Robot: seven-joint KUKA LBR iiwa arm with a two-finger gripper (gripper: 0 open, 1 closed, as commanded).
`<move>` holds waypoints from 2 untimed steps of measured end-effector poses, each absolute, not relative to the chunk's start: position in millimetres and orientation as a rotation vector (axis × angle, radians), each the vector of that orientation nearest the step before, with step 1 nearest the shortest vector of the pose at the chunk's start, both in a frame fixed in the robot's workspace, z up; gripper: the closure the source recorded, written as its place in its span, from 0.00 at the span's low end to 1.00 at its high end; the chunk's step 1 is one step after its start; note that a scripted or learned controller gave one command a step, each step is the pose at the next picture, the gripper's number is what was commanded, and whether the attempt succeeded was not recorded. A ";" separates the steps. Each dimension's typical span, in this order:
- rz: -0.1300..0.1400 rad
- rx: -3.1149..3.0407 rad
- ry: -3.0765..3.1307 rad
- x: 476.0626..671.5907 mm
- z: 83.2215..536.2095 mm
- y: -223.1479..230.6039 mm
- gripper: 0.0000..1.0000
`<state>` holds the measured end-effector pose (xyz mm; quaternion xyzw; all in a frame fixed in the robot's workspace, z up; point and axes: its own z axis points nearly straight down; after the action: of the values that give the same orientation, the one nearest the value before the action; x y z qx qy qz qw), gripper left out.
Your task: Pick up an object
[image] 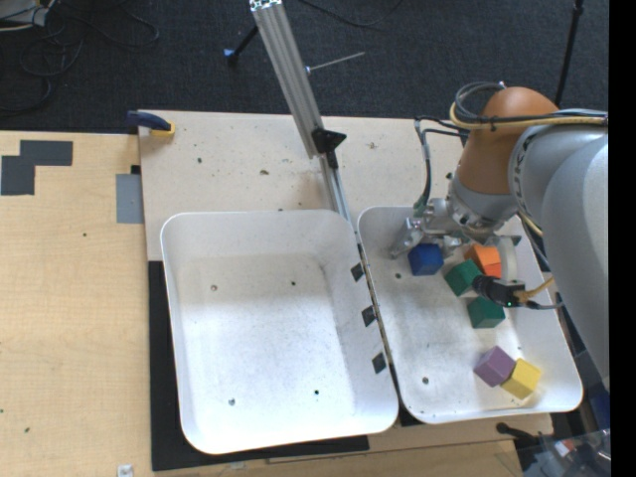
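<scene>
Inside the right bin (556, 391), no writing is showing on anything; the gripper (421, 238) is hovering over a plain blue cube (425, 259), finger state impossible to tell.

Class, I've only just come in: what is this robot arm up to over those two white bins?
A grey robot arm reaches in from the right over the right bin, its gripper low at the bin's far end, right by a blue cube. Whether it grips the cube is unclear. An orange block, two green blocks, a purple block and a yellow block lie loose in the same bin, beside the left bin.
</scene>
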<state>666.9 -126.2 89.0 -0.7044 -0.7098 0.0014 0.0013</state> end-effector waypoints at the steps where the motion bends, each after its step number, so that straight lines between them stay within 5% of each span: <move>1: 0.005 -2.210 -2.230 666.9 100.0 -126.2 1.00; 2: -0.003 -2.226 -2.222 661.6 159.5 -132.2 1.00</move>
<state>661.6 -132.2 159.5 -0.7078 -0.7065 -0.0009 -0.0015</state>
